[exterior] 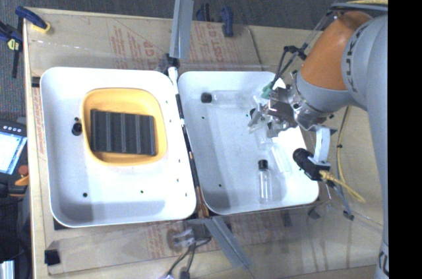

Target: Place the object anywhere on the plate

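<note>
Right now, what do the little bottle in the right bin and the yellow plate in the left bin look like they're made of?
The bottle looks like clear plastic or glass: the white bin shows through it, under a dark cap. The plate looks like matte yellow plastic, with a dark ribbed centre.

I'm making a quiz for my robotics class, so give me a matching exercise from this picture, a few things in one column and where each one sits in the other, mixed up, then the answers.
Things:
1. yellow plate
2. clear bottle
3. gripper
4. small dark knob

Places:
A. near the upper left corner of the right bin
B. in the left bin, carrying a dark ribbed insert
C. above the upper right part of the right bin
D. lying in the lower right part of the right bin

Pairs: 1-B, 2-D, 3-C, 4-A
</note>
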`<state>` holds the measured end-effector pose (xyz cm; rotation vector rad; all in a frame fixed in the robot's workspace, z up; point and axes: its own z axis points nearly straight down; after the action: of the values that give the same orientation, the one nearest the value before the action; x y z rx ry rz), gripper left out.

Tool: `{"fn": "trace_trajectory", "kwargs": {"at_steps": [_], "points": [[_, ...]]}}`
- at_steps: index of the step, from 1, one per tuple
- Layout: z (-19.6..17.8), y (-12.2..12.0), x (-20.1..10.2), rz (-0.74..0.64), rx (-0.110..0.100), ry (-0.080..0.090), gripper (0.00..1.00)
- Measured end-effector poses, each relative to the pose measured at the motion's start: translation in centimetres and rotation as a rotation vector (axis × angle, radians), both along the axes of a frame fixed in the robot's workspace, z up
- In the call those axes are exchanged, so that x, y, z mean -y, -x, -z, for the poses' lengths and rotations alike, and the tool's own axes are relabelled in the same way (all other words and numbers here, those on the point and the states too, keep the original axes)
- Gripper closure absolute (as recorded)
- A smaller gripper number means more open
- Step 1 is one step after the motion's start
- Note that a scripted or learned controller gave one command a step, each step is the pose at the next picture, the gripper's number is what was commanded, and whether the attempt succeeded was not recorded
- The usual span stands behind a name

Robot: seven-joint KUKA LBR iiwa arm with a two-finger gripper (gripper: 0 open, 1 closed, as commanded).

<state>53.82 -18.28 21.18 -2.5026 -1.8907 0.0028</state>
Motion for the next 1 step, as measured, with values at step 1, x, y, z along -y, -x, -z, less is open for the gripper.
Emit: {"fn": "trace_trajectory", "kwargs": {"at_steps": [1], "points": [[-4.93,-0.25,-6.86,-0.206,0.003,0.002,1.0]]}}
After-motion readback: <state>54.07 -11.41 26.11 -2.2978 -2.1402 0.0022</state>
